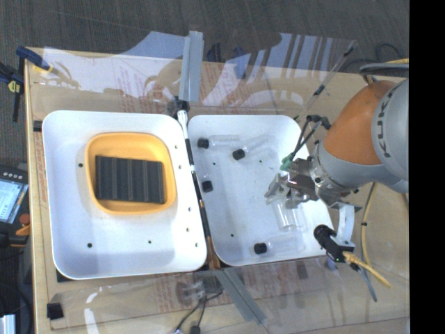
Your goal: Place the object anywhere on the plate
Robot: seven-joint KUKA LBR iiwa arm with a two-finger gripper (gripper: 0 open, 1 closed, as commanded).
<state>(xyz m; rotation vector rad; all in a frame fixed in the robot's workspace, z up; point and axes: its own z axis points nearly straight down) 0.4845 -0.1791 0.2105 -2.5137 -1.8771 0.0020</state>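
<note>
My gripper [281,195] hovers by a clear plastic cup [287,216], I think; can't tell the fingers' state. I'd centre first, then carry it to the yellow rounded plate [128,145].

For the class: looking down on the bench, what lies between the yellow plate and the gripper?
In the camera view, between the yellow plate and the gripper lie the bins' adjoining rims and bare white floor.
</note>
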